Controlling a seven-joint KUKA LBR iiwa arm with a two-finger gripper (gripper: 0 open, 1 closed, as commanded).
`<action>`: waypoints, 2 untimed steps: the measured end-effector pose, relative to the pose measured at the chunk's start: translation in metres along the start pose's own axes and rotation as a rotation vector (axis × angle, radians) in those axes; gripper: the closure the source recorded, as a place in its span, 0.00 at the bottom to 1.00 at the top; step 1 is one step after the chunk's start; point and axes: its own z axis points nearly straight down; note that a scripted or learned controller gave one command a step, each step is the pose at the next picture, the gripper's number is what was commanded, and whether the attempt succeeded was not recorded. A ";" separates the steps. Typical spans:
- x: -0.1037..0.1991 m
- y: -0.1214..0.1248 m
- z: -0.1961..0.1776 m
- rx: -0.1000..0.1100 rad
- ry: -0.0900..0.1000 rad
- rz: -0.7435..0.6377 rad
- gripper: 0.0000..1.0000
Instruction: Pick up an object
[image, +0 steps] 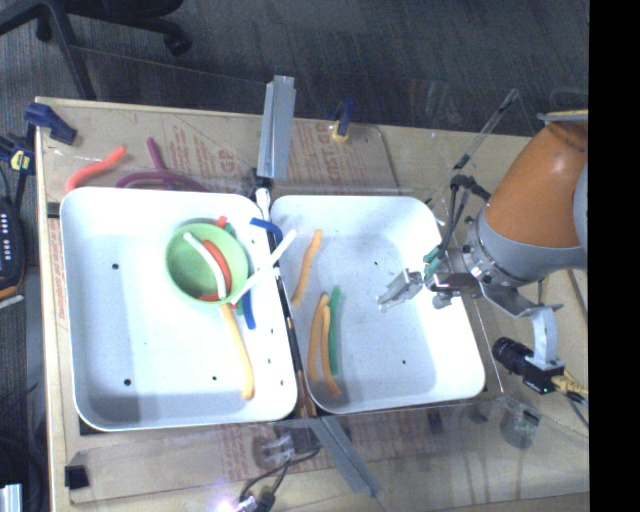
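My gripper (397, 287) hangs over the right half of the right bin (440, 370), reaching in from the right. Its fingers are open with nothing between them. To its left, an orange stick (308, 262) lies near the bin's upper left. A second orange stick (320, 342) and a green stick (334, 335) lie side by side at the lower left. In the left bin (110, 330) sits a green bowl (190, 268) holding a red strip (216, 262). A yellow stick (241, 358), a blue piece (248, 312) and a white stick (268, 260) lie beside it.
The divider between the bins (292, 340) runs down the middle. A grey metal bar (275, 125) stands behind the bins. Orange (95, 168) and purple (160, 180) pieces lie on the bench at the back left. The arm's grey and orange body (535, 215) overhangs the right bin's right edge.
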 end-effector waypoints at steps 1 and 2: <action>0.058 0.086 0.063 0.001 -0.003 -0.022 0.00; 0.048 0.070 0.175 -0.002 -0.005 -0.138 0.00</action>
